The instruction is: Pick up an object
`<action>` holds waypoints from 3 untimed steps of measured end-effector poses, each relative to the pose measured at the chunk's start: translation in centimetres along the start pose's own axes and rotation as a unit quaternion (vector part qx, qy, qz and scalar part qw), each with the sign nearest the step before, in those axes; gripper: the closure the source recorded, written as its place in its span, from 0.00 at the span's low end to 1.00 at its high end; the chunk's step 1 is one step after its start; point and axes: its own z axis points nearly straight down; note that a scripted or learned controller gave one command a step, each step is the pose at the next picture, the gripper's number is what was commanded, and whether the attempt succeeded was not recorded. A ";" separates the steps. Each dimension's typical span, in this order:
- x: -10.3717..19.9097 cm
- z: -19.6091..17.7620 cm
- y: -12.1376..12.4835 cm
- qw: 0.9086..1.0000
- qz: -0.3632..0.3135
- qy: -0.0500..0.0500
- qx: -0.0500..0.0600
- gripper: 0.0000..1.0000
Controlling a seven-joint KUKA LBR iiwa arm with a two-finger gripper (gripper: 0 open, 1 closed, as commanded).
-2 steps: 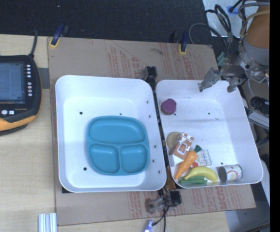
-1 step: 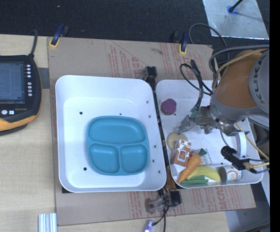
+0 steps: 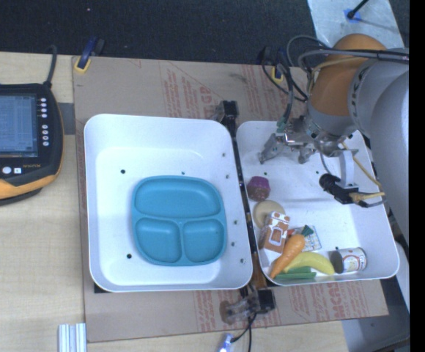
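— Grey and orange, the arm (image 3: 359,86) reaches in from the right; we see its gripper (image 3: 286,147) low over the right bin's (image 3: 377,229) far end, fingers spread, nothing between them.

— And the objects?

— We find them nearer us in that bin: a purple ball (image 3: 259,188), a carrot (image 3: 289,252), a banana (image 3: 316,262), a can (image 3: 350,259). A blue divided tray (image 3: 177,220) lies in the left bin (image 3: 102,196).

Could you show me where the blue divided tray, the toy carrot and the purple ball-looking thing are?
Blue divided tray (image 3: 177,196): camera view, on its large upper compartment.
Toy carrot (image 3: 289,252): camera view, on the middle of its orange body.
Purple round object (image 3: 259,188): camera view, on its top surface.
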 end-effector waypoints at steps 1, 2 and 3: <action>0.3 0.1 -9.0 1.000 0.000 0.000 0.000 0.00; -2.4 0.0 -4.0 1.000 0.001 0.001 -0.001 0.00; -3.6 -13.1 -0.8 1.000 0.001 0.001 -0.002 0.00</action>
